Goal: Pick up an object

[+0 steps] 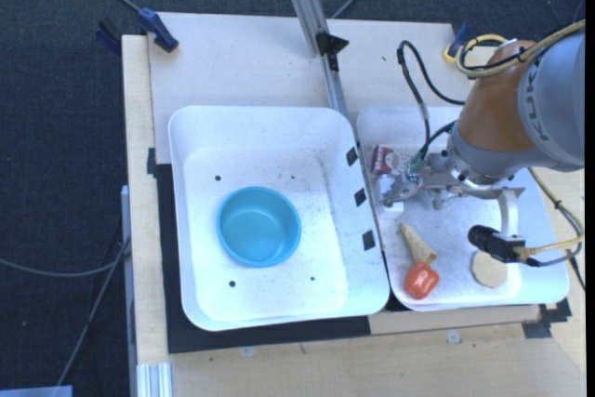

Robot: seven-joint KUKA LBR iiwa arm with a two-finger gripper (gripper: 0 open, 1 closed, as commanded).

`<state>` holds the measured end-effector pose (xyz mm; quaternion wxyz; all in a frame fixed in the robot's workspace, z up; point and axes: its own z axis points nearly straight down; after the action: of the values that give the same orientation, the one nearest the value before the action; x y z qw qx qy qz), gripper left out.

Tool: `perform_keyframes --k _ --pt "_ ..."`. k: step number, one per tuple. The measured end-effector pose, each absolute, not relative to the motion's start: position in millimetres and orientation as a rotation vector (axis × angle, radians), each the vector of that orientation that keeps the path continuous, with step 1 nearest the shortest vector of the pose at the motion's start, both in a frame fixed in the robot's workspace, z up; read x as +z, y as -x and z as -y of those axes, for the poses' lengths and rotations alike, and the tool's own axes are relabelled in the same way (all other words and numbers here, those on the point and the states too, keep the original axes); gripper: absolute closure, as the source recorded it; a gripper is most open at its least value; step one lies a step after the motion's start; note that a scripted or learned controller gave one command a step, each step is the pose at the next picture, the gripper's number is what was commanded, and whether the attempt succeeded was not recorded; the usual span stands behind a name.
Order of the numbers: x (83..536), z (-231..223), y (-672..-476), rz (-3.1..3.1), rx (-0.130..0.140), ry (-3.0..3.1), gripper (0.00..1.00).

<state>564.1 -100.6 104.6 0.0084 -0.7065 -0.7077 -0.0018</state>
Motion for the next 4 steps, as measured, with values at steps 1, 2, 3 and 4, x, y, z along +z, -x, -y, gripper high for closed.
perform_keyframes --k 1,2,3,4 --pt "120.5 100.0 -567.9 2.217 -0.019 2.213 1.00" --pt "166.9 104.0 -567.0 2.224 -0.006 2.223 1.00" --pt "234.4 101.9 -572.5 2.227 -0.012 2.224 1.00" --pt "253.6 101.7 -573.5 2.227 -0.006 2.222 1.00"
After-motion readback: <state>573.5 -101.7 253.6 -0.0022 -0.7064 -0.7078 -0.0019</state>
